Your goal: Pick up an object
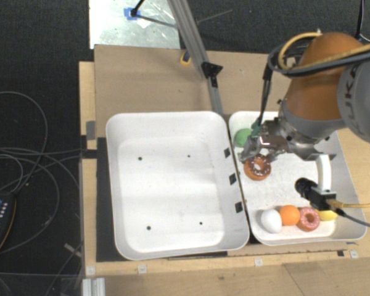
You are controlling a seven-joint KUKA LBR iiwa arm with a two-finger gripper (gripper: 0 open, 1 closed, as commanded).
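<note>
Left bin [166, 184] sits at the front left of the bench [148, 79], edge to edge with the right bin [277, 190]. Right bin contents, left to right: green ball [242, 137] at the back left corner, brown sprinkled donut [257, 168] lying flat just in front of it, then a front row of white egg [271, 220], orange ball [289, 215] and pink donut [308, 218], touching in line. Gripper [259, 152] is directly over the brown donut's back edge, beside the green ball. Can't tell if it's spread or closed, or whether it touches the donut.

Grey arm [365, 97] — broad orange band [324, 73], dark cables [265, 91].
</note>
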